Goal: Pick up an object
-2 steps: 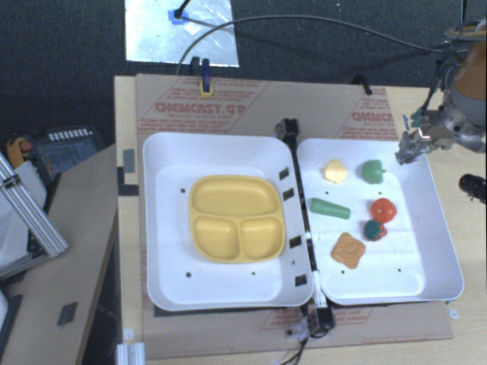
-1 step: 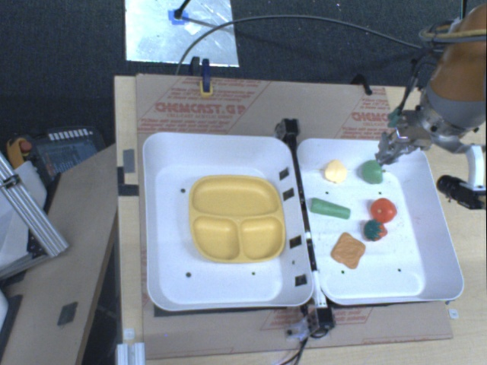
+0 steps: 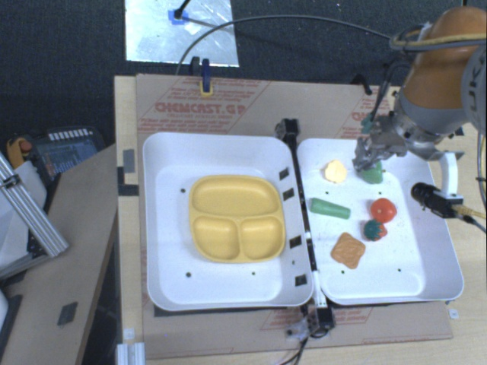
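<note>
Red "CHEMCAST" lettering marks the board behind the bins; gripper over a green object; grip unclear

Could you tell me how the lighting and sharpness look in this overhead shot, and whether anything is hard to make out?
Camera view: even, soft lighting with faint shadows; the white bins are bright and nearly washed out; the foil sheet shows glare; the gripper looks slightly blurred over a green object, so its grasp is unclear.
</note>
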You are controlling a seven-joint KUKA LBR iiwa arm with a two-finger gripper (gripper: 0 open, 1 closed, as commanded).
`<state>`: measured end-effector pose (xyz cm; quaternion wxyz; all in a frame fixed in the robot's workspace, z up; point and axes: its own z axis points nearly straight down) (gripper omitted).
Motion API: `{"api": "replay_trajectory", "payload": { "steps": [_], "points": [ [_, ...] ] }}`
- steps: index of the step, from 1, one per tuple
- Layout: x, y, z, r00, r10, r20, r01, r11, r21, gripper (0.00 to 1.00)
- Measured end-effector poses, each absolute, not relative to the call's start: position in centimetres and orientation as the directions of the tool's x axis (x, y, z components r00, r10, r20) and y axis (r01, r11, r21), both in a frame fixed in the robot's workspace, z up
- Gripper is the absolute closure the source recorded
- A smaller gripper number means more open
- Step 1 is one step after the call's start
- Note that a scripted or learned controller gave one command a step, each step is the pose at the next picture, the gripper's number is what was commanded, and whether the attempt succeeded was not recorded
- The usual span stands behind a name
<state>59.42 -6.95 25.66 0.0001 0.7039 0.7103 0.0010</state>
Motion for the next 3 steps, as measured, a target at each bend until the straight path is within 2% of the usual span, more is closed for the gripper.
{"api": "replay_trajectory", "payload": {
  "steps": [1,3],
  "points": [
    [59.4,-1.9,24.5,-0.009,1.000,0.002,1.000,0.009,0.001,1.00],
    [57.3,7.7,23.1,-0.009,1.000,0.002,1.000,0.009,0.000,1.00]
  ]
}}
